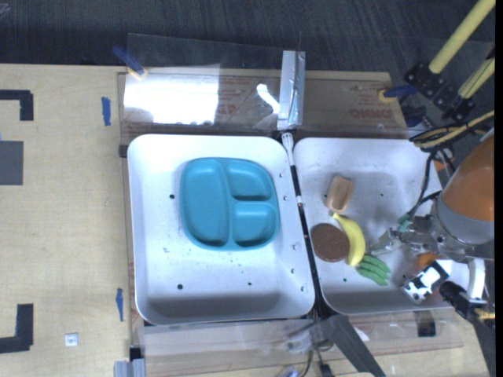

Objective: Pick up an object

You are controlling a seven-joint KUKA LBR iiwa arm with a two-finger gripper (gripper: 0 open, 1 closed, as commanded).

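The gripper (395, 238) sits low over the right bin (377, 163), in the right half of it, at the end of the grey arm (471, 191) that reaches in from the right with its orange band showing. The gripper is small and partly lost among cables and metal parts, so it cannot be told whether it is apart or together, and nothing can be made out in its grasp.

The things it could pick up lie in a loose cluster just to its left. A yellow banana (354, 242) curves down the middle of the bin. Its left side touches a round brown disc (331, 242) that lies flat on the floor of the bin near the wall shared with the other bin. A green ridged thing (375, 269) lies at the lower end of the banana, touching it, and is the item nearest the gripper. A small tan block (339, 192) lies apart from these, above the disc and close to the same shared wall.

The left bin (157, 273) holds a blue divided plate (229, 203), set flat in its upper middle, well apart from the gripper. Both bins stand side by side on the pale wooden bench (55, 250)
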